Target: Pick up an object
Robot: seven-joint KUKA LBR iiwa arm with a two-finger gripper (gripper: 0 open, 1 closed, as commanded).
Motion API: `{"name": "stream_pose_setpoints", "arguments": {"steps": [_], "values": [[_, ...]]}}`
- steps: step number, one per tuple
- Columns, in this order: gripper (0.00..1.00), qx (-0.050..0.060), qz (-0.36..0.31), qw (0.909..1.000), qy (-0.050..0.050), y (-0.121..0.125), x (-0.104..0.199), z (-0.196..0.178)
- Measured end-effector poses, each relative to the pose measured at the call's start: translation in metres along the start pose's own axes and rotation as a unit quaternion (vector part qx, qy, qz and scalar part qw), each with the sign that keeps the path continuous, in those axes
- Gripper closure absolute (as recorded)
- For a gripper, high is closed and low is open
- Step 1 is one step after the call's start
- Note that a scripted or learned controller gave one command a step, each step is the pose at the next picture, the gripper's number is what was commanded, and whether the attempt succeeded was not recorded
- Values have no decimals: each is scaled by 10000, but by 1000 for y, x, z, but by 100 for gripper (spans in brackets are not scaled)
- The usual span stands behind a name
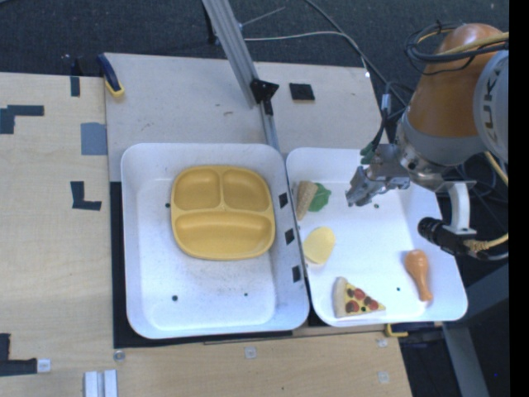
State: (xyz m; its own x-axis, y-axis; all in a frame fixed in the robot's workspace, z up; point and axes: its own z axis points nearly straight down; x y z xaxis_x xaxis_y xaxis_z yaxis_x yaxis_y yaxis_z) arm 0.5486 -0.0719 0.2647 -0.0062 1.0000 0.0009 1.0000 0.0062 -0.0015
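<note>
The right white bin [376, 246] holds a toy pizza slice [355, 298] at its front, an orange drumstick [419, 273] at the right, a pale yellow round piece [319, 244] near the left wall, and a cone-shaped piece with green on it [309, 197] at the upper left. My gripper [362, 192] hangs over the bin's far middle, to the right of the cone piece and apart from it. I see nothing between its fingers.
The left white bin [149, 246] holds a yellow divided plate [222, 212]. A metal pole [235, 44] slants over the back of the bench. Black clips sit on the wall between the bins [288, 236]. Cables trail at the right by the arm.
</note>
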Motion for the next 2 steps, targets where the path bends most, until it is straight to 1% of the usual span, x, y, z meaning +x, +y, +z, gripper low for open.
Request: {"name": "stream_pose_setpoints", "arguments": {"steps": [1, 2], "values": [[100, 8, 1, 10000, 0, 9, 51, 14], [100, 2, -6, 10000, 2, 11, 104, 12]]}}
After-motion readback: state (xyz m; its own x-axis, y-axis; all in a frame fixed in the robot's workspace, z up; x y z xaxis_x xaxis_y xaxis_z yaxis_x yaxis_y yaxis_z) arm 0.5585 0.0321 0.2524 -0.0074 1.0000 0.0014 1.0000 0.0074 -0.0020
